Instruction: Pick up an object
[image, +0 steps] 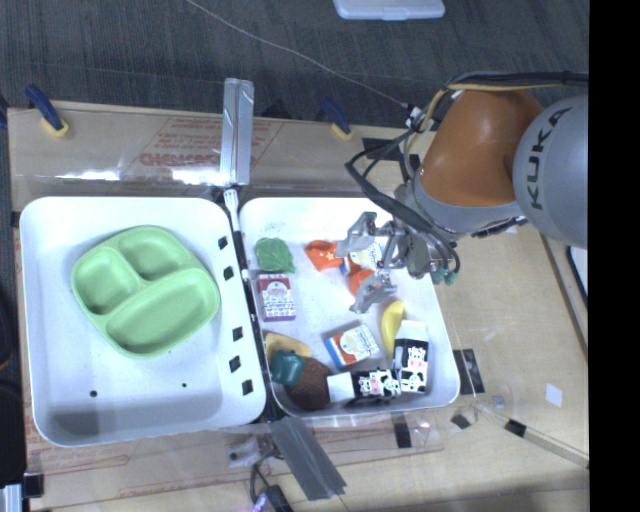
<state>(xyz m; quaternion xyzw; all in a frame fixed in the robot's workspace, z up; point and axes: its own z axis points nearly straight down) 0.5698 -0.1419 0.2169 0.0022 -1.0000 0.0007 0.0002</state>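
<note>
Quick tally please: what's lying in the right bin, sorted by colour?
Green: 2, a pouch and a teal piece
Red/orange: 4
Yellow: 2
Brown: 1
Black-and-white cartons: 2
Total: 11

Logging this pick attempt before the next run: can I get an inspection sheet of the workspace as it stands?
Surface: two white bins, left bin, right bin, on a wooden bench.
Job's things: small toys crowd the right bin, among them a banana and a green block.
Clutter: green divided plate in left bin.
Grippers: gripper low over the right bin; grasp unclear.
Cables: black cables at the wrist.
Surroundings: blue clamps.
</note>
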